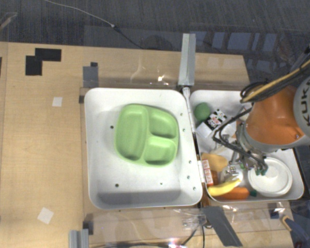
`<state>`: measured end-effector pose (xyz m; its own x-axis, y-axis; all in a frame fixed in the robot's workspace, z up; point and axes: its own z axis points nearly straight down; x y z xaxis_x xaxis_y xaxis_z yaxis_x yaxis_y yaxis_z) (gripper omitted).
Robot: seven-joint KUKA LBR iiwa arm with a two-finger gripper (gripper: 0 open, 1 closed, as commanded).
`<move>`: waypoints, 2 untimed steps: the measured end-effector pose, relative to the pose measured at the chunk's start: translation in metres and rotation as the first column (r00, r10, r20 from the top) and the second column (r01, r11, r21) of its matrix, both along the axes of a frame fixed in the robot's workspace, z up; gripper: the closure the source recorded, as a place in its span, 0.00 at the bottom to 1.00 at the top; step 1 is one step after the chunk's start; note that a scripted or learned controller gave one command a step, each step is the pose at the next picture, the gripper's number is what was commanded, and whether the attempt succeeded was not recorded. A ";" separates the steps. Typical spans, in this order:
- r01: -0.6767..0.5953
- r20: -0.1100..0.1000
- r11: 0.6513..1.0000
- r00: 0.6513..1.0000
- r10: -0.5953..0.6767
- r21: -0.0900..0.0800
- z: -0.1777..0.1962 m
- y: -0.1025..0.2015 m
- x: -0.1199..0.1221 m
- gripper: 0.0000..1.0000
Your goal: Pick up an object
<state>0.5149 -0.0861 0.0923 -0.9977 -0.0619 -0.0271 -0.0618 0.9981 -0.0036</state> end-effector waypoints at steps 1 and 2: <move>-0.182 -0.016 0.983 0.983 0.182 0.000 0.042 -0.009 0.053 0.00; -0.166 -0.016 0.986 0.986 0.166 0.000 0.003 -0.022 0.025 0.00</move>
